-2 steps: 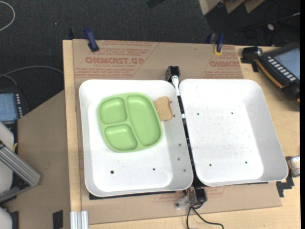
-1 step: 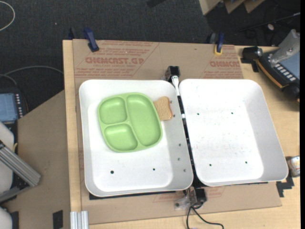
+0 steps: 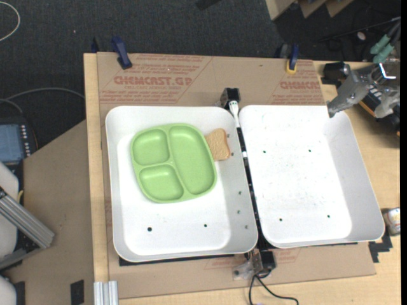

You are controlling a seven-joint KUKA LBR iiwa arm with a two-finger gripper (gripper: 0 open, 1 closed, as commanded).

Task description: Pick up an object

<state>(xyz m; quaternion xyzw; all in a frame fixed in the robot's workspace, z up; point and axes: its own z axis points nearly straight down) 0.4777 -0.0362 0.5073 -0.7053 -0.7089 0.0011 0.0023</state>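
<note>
A green 3-compartment plastic plate (image 3: 173, 162) is seen lying flat in the left shallow white bin (image 3: 184, 234), with a tan, flat biscuit-like piece (image 3: 219, 144) touching its right rim. The hand (image 3: 344, 94) is seen at the upper right corner of the right white bin (image 3: 305, 176), well apart from both; its state cannot be told. The plate is judged light, stiff, slippery; its raised rim is suggested as the hold. The tan piece is judged light, possibly brittle
</note>
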